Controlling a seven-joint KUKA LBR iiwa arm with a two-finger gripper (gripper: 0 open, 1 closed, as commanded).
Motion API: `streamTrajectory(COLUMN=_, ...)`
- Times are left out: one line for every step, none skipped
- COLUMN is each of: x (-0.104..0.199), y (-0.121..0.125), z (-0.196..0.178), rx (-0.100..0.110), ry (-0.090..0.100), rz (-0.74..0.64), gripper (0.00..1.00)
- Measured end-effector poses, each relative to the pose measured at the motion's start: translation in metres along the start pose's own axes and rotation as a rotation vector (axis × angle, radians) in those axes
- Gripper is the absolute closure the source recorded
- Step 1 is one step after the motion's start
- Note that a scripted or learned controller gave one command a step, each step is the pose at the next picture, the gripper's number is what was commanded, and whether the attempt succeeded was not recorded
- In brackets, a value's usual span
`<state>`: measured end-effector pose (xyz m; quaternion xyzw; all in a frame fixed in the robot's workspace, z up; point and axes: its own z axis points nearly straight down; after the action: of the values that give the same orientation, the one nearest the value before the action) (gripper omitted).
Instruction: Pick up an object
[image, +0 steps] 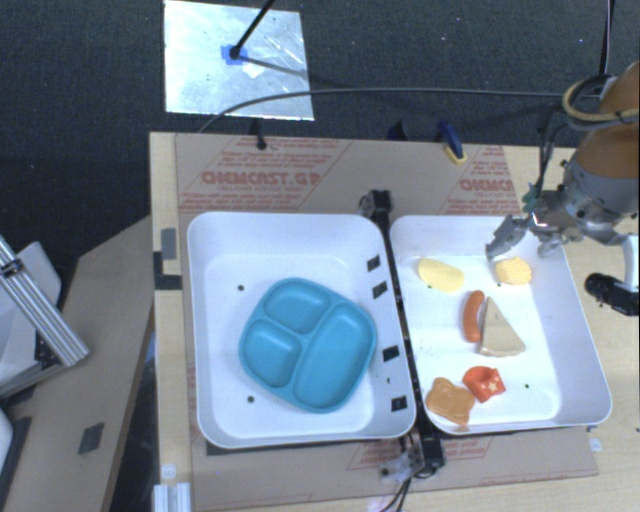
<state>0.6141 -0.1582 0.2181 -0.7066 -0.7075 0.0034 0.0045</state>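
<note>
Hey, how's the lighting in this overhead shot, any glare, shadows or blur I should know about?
Camera view: even, soft light with faint shadows inside the white bins; bright glare on the shiny sheet at the top; the gripper and arm look slightly soft; the blue divided plate and food pieces are sharp enough, though grainy.

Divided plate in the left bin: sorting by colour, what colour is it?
Light blue plate, in the camera view.
</note>
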Motion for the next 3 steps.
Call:
streamTrajectory(x=0.000, y=0.002, z=-0.008, rx=-0.013, ry=-0.002, rz=-0.003, gripper=0.00)
streamTrajectory(x=-0.001, y=0.008, z=0.034, rx=-0.011, ry=-0.002, rz=-0.002, gripper=0.00)
streamTrajectory(x=0.007, y=0.015, z=0.081, rx=-0.012, ry=-0.002, rz=-0.005, gripper=0.00)
